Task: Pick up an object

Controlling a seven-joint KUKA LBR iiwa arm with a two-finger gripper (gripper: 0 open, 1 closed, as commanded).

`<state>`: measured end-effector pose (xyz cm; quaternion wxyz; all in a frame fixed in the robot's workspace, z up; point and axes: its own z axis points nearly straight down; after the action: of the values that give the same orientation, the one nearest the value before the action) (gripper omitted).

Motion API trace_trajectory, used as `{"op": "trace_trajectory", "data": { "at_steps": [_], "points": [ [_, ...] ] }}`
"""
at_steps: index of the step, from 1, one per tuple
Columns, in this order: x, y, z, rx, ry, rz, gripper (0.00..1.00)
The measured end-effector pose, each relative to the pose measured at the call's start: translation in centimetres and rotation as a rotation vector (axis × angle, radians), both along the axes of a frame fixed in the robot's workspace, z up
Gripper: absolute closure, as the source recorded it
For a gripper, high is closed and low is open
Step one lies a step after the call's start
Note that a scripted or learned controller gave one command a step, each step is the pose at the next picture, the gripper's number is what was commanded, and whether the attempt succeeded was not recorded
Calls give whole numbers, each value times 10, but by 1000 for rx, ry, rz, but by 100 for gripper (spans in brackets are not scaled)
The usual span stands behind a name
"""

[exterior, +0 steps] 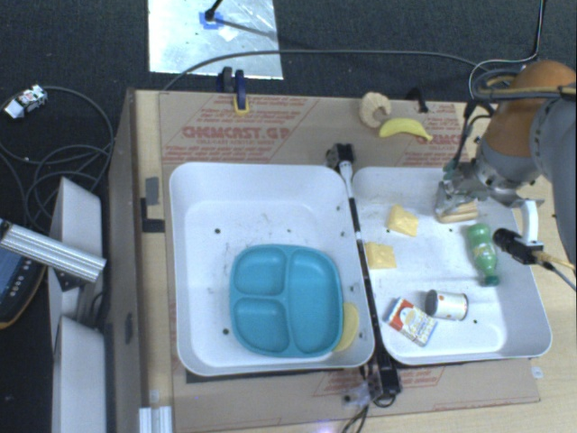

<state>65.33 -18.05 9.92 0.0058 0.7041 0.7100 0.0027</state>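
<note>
Tan block (462,214), flat and rectangular with a pale matte face, is lying near the far right corner of the right bin (424,273), and the gripper (453,203) is pressing down right on top of it. From where I am standing, whether the metal tool is clamping the block or merely touching it cannot be told. The grey arm (523,133), with its rounded orange band, is reaching in over the bin's right edge.

Two yellow wedges are sitting on the smooth white plastic near the bin's left edge, one (403,220) toward the far side and the other (381,256) just nearer. A green bottle (482,252), glossy and ribbed, is lying along the right side. Toward the near edge, a short white can (447,305) with a dark end is resting on its side, just beside a small red-and-white carton (412,322).

In the left bin (270,201), a blue moulded tray (287,298) with three compartments is occupying the near right corner, and a yellow curved piece (351,326) is peeking out from under its right rim.

On the bench's far edge, a banana (405,129) is lying beside a knobbly beige lump (374,108) on brown cardboard printed in red.
</note>
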Motion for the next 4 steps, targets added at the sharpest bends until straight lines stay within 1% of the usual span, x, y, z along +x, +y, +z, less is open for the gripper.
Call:
{"op": "trace_trajectory", "data": {
  "at_steps": [1, 2, 3, 4],
  "points": [
    [3, -16, 102, 2, 6, -5, 100],
    [3, -15, 101, 3, 8, -5, 0],
    [-3, -26, 16, 4, 12, -6, 0],
    [-25, -20, -15, 4, 10, -6, 0]
  ]
}}
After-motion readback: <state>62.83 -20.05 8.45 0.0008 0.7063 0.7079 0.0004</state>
